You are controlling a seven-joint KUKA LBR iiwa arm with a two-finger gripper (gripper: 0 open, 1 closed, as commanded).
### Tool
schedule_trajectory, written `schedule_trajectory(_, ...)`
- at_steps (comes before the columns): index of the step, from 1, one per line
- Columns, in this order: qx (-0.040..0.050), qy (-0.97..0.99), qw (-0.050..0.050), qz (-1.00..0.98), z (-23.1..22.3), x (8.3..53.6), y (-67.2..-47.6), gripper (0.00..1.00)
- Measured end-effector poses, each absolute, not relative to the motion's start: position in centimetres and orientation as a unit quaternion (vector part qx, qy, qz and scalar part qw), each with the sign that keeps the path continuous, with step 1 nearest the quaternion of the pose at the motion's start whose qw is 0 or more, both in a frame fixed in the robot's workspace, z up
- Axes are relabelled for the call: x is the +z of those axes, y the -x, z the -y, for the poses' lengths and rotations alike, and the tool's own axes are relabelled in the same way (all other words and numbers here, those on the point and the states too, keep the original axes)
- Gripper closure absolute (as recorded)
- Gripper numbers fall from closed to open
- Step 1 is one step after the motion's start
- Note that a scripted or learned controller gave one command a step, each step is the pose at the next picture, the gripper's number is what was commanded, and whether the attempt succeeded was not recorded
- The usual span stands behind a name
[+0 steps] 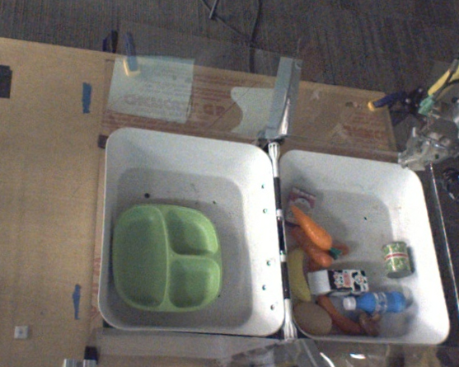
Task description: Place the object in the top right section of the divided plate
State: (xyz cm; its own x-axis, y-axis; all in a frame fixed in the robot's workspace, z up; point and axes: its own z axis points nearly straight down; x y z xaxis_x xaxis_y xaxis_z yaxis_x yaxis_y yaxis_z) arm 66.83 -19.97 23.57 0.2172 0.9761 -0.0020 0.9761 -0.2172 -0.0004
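Plastic, by the look of it, is what most of the toy food in the right bin (430, 270) is made of, so whichever piece is taken should be light, stiff and a little slick. The task names no particular object; all the candidates lie in this bin, heaped toward its inner wall. Nearest the front edge of the worktop (26, 220) sit a brown potato (313, 317), a red-orange piece I cannot identify (342, 317) and a small water bottle (377, 303) lying on its side. Behind them are a little milk carton (338, 281) and a yellow banana (298, 277), then the carrot (311, 228) and, standing apart toward the outer wall, a green-labelled can (397, 259). The can looks easiest to take: it stands clear of its neighbours, though its round sides may slip.

The left bin (132, 162) holds a green divided plate (167, 256) with nothing in its sections.

At the far right corner of the worktop, the pincer (423, 148) hangs outside the bins; I cannot tell how it is set.
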Motion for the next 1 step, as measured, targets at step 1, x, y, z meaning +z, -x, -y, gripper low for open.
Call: schedule_trajectory(1,0.0004,-0.737,0.002,-0.676,21.58,40.05,-60.79,1.00)
